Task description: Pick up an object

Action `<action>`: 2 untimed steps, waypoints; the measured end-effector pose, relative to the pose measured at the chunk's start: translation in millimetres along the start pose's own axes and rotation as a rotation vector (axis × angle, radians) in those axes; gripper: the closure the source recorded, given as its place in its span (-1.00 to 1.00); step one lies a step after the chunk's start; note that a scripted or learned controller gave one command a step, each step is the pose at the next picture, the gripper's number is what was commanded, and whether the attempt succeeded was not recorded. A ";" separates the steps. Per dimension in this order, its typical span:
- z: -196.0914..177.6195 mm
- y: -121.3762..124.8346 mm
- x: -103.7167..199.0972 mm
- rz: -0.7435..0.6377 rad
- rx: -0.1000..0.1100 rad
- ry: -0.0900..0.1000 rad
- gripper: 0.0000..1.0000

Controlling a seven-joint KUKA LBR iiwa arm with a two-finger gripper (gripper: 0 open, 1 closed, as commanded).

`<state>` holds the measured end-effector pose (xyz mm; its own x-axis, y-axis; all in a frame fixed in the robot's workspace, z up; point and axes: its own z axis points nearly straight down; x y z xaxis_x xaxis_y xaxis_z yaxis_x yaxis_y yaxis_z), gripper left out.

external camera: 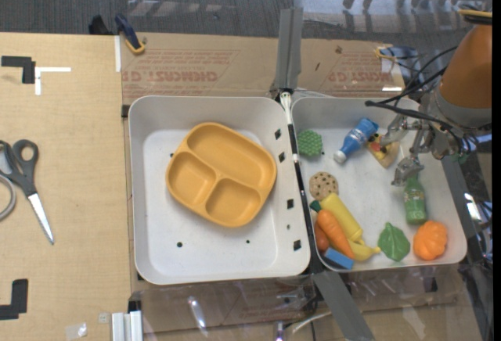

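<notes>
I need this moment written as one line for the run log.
phase: reaching | pincer: over right bin, above green bottle | held: nothing seen | left bin: yellow divided plate

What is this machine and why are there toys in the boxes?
It is a robot arm, grey and orange, reaching in from the right. One camera looks down from above. Its gripper hangs over the right bin, just above a green bottle. That bin has toy food: a blue bottle, a cookie, a carrot, a banana and an orange pumpkin. The left bin holds a yellow divided plate. Scissors lie on the bench. I see nothing between its fingers.
</notes>
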<state>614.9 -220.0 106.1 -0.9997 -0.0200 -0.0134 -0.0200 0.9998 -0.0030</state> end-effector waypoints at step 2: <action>8.7 -0.3 102.0 -0.073 0.000 0.005 -1.00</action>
<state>513.1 -222.4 96.0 -0.9956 -0.0931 -0.0082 -0.0931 0.9956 -0.0034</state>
